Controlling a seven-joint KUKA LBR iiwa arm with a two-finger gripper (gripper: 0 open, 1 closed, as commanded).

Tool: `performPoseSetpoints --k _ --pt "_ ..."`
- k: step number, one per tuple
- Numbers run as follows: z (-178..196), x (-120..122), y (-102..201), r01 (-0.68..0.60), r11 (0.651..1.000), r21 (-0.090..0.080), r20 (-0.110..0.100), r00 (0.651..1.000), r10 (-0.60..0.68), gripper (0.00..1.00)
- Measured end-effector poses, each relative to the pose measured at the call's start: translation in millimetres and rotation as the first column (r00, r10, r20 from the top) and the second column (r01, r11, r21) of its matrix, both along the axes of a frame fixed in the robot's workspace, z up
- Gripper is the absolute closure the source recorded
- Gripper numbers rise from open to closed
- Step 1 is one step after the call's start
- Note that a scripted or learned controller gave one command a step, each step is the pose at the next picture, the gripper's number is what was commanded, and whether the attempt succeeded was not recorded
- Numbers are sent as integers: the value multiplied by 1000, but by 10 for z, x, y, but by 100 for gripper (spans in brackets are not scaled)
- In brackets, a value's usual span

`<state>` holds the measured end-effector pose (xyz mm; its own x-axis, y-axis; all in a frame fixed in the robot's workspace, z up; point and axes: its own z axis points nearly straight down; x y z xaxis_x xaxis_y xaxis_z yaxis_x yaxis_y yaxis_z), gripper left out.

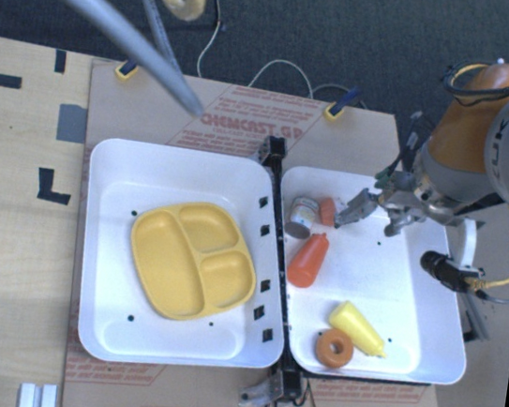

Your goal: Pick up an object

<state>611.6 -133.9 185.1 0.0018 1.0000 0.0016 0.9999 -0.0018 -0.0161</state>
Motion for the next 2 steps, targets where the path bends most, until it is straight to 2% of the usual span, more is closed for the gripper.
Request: performPoseSetpoints --k 1,2 --pt "86 33 3 -3 1000 -2 14 1000 3 0" --pt "-553 63 18 -3 1000 -2 9 1000 4 0"
